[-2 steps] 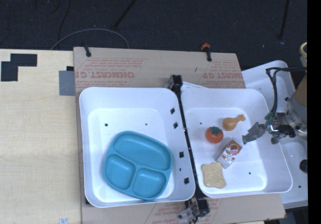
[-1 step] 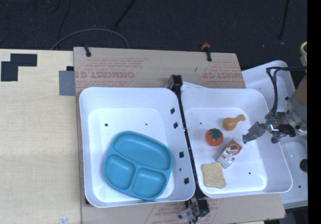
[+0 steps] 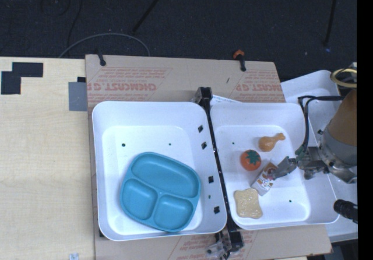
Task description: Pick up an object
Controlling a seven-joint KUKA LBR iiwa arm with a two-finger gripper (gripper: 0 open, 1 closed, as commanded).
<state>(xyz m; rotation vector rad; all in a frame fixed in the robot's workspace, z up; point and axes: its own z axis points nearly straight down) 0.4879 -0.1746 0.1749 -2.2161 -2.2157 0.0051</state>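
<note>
- Small packet (image 3: 265, 179), white with red and dark print, lying tilted on the floor of the right bin (image 3: 294, 114), near that bin's middle; its upper right end touches the claw tip, as far as the slanted view shows
- Claw (image 3: 284, 168) low over the right bin, reaching in from the right; grey fingers point left toward the packet; cannot tell how far apart they stand, nor whether the packet is between them or merely against them
- Arm (image 3: 344, 136) at the right edge, over the bin's right wall; orange band above the wrist; black cable looping over the bin's upper right corner
- Orange-red round fruit (image 3: 251, 160) with a green top, just up and left of the packet, close but apart from it
- Tan drumstick-shaped toy (image 3: 271, 141) up and right of the fruit, near the bin's back slope
- Pale flat piece like a slice of toast (image 3: 249, 203), toward the bin's front, just below the packet
- Left bin (image 3: 116, 119) beside the right one, rims meeting along a dark middle strip with clips
- Blue divided plate (image 3: 160, 190), three compartments, lying in the left bin's front half, turned at a slant
- Both bins sit on a cardboard sheet (image 3: 175, 81) with reversed red print; pale wooden worktop (image 3: 41, 165) to the left
</note>
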